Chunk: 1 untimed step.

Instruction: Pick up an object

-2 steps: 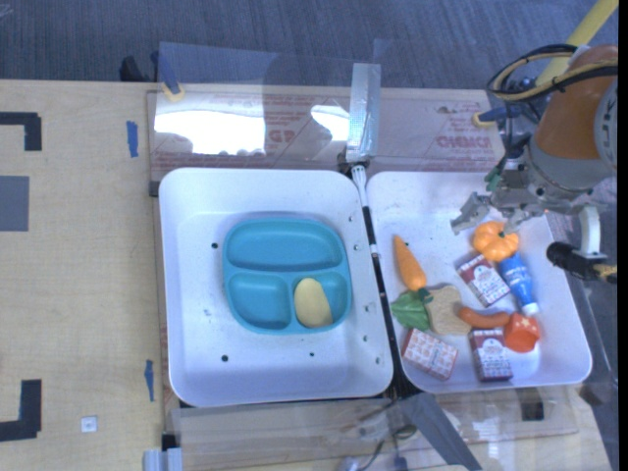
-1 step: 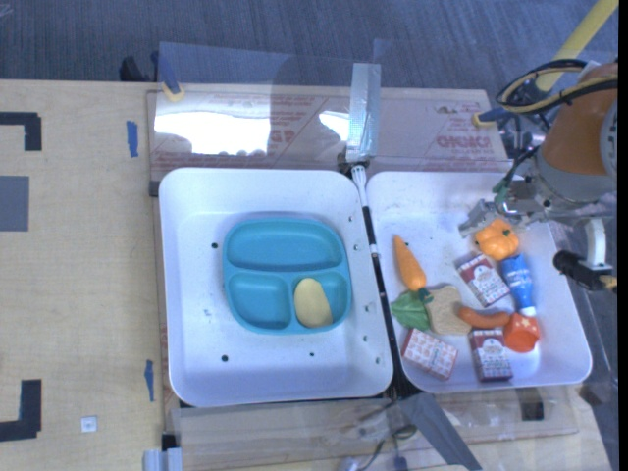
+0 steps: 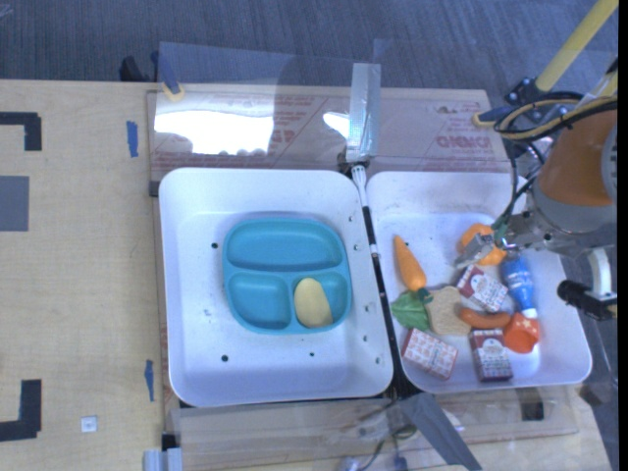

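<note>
Two shallow white bins sit side by side on the tabletop [image 3: 78, 263], the left bin [image 3: 186, 361] holding a blue divided tray [image 3: 257, 253] with a yellow, potato-like object [image 3: 313, 302] lying in its lower right compartment. The right bin [image 3: 432, 199] carries a cluster of small items toward its near right part: a toy carrot [image 3: 409, 262] lying at a slant with its green top [image 3: 413, 311] toward the near side, a round tan piece [image 3: 449, 311] just beside that top, a small patterned box [image 3: 430, 352] near the front wall, a dark red box [image 3: 491, 354] to its right, a red-and-white packet [image 3: 482, 287], a reddish sausage-shaped piece [image 3: 484, 316], a blue bottle [image 3: 519, 285] with a white cap end, and a rounded red-orange item [image 3: 522, 333] touching the bottle's lower end. An orange object [image 3: 478, 235] lies at the upper edge of the cluster. The grey arm [image 3: 579, 180] reaches in from the right, and its gripper [image 3: 494, 244] sits low over the orange object and the packet; how far its fingers are apart, and whether they have anything, I cannot tell.
</note>
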Motion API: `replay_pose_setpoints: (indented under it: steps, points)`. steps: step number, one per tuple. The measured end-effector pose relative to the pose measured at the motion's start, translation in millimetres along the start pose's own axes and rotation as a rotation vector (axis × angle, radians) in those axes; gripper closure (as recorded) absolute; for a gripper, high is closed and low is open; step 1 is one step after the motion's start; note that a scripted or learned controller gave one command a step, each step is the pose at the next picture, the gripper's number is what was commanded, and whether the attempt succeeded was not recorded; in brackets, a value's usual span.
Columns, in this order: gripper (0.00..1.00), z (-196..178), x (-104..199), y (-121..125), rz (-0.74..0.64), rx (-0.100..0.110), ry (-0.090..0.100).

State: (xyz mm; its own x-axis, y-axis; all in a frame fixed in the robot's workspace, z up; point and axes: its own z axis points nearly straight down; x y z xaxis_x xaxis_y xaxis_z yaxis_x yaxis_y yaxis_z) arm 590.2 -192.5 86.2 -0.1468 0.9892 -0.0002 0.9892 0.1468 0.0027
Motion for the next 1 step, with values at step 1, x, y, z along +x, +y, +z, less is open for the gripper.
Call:
replay_pose_setpoints:
  steps: [1]
  points:
    - [1.0,-11.5,-0.7,1.4,0.001,-0.005,-0.002]
